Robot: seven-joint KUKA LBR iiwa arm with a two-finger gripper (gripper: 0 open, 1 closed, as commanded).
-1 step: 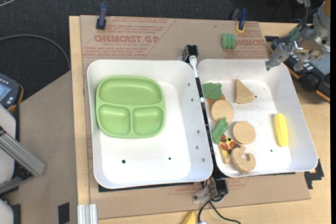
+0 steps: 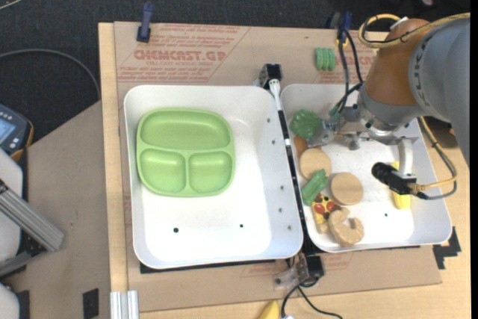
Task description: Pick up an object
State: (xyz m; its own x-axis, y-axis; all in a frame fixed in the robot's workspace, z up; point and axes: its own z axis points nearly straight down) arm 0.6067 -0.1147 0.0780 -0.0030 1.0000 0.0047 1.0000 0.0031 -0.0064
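From the camera above the bench we see two shallow white bins side by side on a sheet of brown cardboard (image 2: 187, 56). The left bin (image 2: 224, 235) holds a green plate (image 2: 185, 152) with three compartments, one long across its far side and two smaller ones nearer us. It lies flat in the far left part of that bin.

The right bin (image 2: 426, 228) holds the loose things to pick from, all gathered along its left side, next to the wall it shares with the other bin. At the far end lies a dark green leafy piece (image 2: 305, 121). Nearer us comes a pale tan disc (image 2: 314, 160), then a lighter green piece (image 2: 314, 182) just beside it, and a round wooden disc (image 2: 346, 189) to the right of that. Closer still sit a small red and yellow thing (image 2: 323, 207) and a tan ring-shaped piece (image 2: 346, 228), close to the bin's near wall.

The arm (image 2: 441, 71) reaches in from the right. Its gripper (image 2: 347, 137) hangs over the far part of the right bin, just right of the leafy piece and just beyond the tan disc. We cannot tell how far the gripper is open, nor whether it has hold of anything.

On the cardboard beyond the right bin lies a small green thing (image 2: 324, 59).
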